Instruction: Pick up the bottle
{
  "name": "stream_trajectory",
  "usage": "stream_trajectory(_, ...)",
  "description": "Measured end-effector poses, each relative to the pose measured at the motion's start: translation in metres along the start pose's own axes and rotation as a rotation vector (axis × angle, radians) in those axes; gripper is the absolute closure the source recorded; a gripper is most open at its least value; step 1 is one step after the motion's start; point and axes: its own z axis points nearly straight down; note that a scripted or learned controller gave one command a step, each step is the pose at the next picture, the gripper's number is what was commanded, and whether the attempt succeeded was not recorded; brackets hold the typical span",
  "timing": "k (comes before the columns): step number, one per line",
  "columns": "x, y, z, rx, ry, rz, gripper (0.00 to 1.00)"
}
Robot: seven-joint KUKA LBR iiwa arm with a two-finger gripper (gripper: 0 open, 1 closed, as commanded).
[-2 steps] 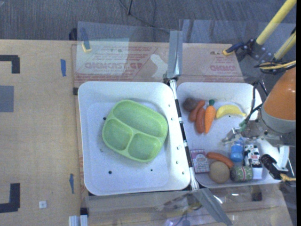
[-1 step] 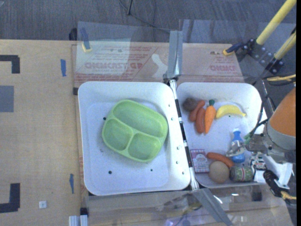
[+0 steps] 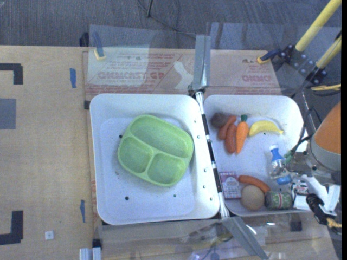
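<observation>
Clear plastic bottle with a blue cap is lying in the right bin, touching or just beside my gripper on its left. I'm reaching in from the right edge, wrist low over the bin's right side; my grey arm with the orange band is sitting just up and right of the gripper. Can't tell how far my gripper is spread, and can't tell if the bottle is sitting between anything; too cluttered there.

Just below the gripper a green-labelled can is lying on its side, with a brown round potato-like thing further left of it. A sausage-like orange piece is lying below-left of the gripper. A small pink box is sitting further left, by the bin wall. Up and left of the gripper: yellow banana, two carrots, a dark grey lump.

Well off to the left, the other bin is holding a green divided plate. Both bins are resting on the wooden table.
</observation>
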Motion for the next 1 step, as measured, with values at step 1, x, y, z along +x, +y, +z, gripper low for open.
stream_trajectory(1, 0.1029, -0.0107, -0.1472, 0.01, -0.001, 0.125, 1.0)
